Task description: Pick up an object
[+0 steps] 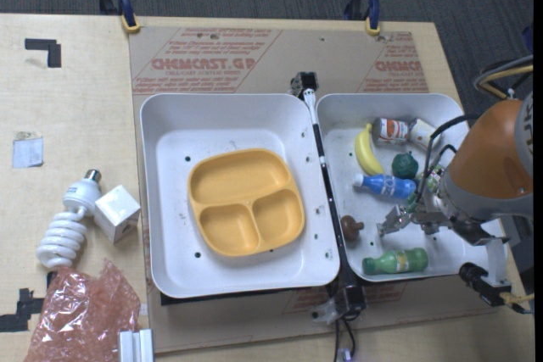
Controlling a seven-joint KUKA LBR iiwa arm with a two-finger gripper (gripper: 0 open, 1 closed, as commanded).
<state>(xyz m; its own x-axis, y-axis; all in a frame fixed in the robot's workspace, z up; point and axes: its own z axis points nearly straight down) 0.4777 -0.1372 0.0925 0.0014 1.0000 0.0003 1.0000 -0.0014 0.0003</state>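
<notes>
A green bottle (pixel 396 261) lies on its side in the right bin (pixel 339 116), just below the pincer (pixel 395 220); whether the pincer is released or clenched, I cannot tell. Just above it lies a blue bottle (pixel 386 186), beyond that a banana (pixel 366 152), and left, a yellow divided tray (pixel 245 202).

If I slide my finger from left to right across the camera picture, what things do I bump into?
Light bulb → small white box → yellow divided plate → brown toy → banana → robot arm.
</notes>
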